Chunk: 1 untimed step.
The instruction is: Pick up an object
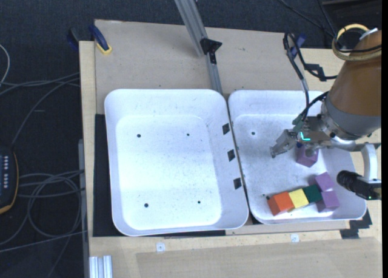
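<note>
A small purple block (307, 156) lay on the floor of the right-hand white bin (257, 210), near its middle right, partly covered from above. Nearer the front wall of that bin a bar of joined blocks (295, 200) lay flat and slightly slanted, its segments running orange, yellow, then green from left to right. A longer pale purple block (327, 191) lay touching the green end, angled across it towards the front right corner.

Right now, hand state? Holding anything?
Hand: over the right bin, next to a purple block; open or shut cannot be told, no object seen in it.
</note>
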Each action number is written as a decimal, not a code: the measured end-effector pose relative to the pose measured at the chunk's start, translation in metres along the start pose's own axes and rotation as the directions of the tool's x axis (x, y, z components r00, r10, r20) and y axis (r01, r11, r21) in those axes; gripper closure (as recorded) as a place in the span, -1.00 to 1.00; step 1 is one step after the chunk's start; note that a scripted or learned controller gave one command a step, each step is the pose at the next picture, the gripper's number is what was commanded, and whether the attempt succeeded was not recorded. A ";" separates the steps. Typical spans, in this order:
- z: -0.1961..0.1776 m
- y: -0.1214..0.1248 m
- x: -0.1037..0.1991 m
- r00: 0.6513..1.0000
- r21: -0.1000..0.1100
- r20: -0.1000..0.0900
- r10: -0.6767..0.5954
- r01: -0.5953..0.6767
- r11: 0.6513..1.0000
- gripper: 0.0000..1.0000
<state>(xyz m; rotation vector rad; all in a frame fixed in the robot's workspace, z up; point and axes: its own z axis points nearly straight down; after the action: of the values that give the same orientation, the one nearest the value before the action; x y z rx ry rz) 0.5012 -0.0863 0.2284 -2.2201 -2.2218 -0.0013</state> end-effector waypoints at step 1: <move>0.053 0.009 -0.001 1.000 0.007 -0.001 0.001 -0.001 1.000 -1.00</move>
<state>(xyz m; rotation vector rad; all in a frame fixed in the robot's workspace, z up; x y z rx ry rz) 0.5106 -0.0877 0.1757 -2.2171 -2.2170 0.0052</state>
